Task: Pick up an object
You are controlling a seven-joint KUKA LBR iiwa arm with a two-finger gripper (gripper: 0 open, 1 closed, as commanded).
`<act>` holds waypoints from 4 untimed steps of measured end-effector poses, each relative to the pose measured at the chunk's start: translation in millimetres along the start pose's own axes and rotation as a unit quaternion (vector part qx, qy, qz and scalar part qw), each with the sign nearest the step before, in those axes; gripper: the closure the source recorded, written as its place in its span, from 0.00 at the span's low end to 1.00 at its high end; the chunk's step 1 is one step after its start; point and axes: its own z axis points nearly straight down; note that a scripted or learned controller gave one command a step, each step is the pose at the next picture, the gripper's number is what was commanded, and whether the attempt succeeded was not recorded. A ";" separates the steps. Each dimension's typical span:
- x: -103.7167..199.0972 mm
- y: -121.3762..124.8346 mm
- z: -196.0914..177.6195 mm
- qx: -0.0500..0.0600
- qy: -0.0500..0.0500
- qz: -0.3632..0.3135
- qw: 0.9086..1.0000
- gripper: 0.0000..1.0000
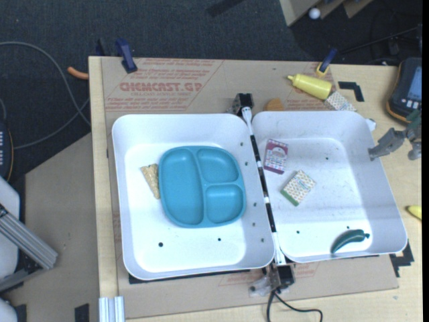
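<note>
The hand (392, 141) is cut off at the right edge; the tan wafer (151, 178) seems partly under the blue tray (201, 185).

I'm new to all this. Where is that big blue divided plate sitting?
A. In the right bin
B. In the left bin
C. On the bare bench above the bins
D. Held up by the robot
B: the blue divided plate lies flat in the left bin, beside a cracker-like piece, while the right bin holds small packets and a green item.
</note>
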 end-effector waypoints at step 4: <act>66.3 33.1 196.3 -0.001 0.000 0.001 1.000 0.00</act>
